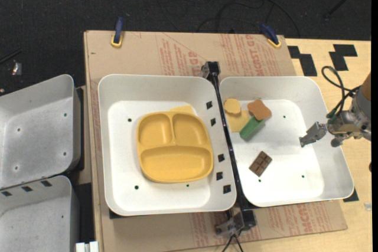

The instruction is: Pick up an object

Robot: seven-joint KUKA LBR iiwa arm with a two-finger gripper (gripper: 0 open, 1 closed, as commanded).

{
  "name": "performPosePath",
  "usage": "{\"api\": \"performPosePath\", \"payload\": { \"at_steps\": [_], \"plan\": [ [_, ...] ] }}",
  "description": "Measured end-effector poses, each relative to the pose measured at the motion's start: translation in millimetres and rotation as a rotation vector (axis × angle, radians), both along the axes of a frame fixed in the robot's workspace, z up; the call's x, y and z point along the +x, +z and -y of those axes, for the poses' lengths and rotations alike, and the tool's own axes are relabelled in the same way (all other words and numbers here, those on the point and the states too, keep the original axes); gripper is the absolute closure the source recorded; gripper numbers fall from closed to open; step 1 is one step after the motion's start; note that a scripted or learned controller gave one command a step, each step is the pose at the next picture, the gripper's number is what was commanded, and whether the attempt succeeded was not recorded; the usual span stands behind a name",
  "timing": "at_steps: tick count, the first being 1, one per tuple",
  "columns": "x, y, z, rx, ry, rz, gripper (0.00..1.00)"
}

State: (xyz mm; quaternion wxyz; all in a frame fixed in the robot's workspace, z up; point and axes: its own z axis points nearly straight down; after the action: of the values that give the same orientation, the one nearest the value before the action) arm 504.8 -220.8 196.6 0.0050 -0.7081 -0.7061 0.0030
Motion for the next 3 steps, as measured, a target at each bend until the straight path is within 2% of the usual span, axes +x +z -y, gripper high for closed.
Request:
{"api": "performPosePath", "payload": {
  "at_steps": [1, 3],
  "plan": [
    [3, 6, 0, -0.003, 0.004, 0.011, 0.0],
    [0, -107, -11, -0.002, 0.001, 0.008, 0.0]
  ]
}}
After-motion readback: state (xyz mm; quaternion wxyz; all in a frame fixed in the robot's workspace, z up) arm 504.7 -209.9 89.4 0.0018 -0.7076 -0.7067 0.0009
